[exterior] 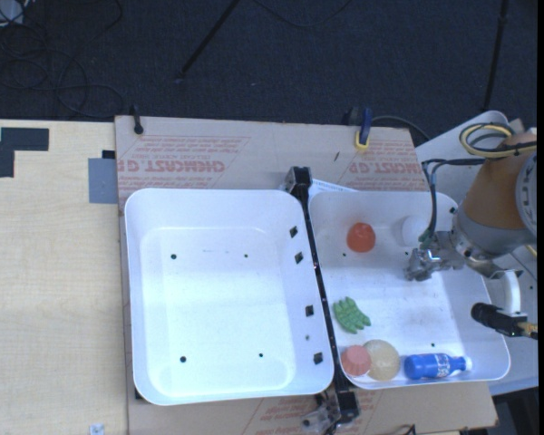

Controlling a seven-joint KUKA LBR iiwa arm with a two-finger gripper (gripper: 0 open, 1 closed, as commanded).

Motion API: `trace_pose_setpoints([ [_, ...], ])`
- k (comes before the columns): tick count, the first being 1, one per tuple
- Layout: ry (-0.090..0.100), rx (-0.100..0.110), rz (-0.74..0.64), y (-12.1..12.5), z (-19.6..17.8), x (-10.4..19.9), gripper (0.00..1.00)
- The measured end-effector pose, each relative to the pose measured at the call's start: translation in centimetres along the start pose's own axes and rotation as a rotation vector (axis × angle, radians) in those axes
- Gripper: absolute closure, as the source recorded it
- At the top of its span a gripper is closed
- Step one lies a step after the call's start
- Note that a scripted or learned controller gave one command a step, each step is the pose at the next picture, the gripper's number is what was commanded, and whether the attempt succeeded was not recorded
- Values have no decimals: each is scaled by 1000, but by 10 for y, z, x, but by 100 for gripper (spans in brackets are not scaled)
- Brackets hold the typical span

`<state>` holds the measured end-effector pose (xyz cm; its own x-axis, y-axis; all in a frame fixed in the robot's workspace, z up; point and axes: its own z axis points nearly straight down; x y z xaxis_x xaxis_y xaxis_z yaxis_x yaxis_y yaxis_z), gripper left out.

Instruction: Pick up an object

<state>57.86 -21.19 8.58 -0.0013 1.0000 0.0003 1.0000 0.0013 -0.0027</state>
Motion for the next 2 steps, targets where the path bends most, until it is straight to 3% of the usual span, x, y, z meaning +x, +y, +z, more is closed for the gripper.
trace_pose_setpoints([
  [2, 1, 1, 1, 0, -22, -1, 100],
])
